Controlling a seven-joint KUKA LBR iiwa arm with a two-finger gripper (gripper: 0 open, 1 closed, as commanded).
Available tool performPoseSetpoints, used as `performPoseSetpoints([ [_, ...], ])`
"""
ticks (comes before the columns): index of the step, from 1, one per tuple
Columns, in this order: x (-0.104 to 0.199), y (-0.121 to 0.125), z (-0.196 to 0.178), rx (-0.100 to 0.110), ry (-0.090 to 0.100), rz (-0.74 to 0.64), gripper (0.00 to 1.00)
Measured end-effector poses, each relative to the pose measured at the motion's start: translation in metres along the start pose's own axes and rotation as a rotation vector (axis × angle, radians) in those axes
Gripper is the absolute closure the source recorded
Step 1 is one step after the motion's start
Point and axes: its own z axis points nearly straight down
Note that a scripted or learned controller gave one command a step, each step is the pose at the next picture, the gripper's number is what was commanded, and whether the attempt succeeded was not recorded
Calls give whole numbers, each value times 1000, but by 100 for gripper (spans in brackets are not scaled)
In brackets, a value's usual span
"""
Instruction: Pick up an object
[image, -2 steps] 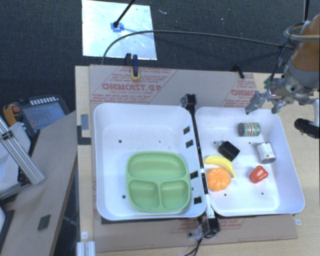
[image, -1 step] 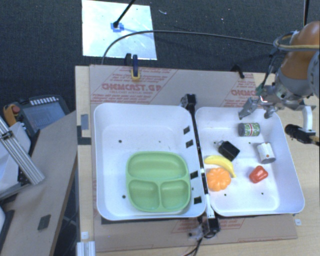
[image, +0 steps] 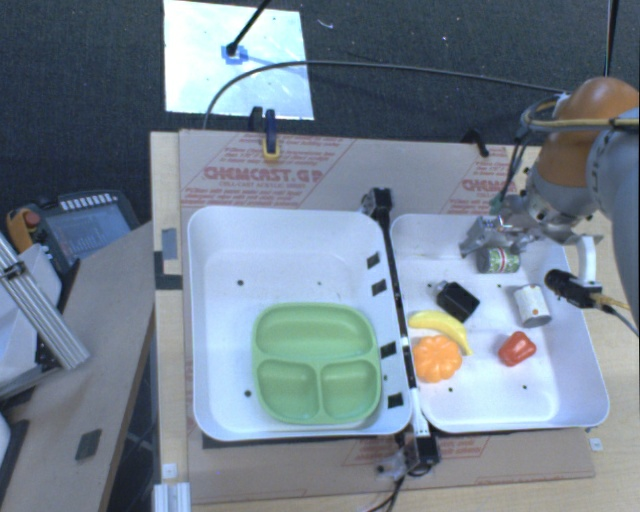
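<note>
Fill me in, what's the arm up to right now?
The arm reaches in from the right, its gripper down in the right bin, right at a small green can near the back. Whether it has a hold on the can is not clear. Nearby in that bin lie a black block, a banana, an orange pumpkin, a red pepper and a silver cylinder. The left bin has a green divided plate.

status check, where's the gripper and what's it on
Gripper low in right bin, at green can. Grip unconfirmed. Silver cylinder close beside.
</note>
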Motion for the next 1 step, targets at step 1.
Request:
performPoseSetpoints([
  [1, 0, 1, 12, -5, -1, 1, 0],
])
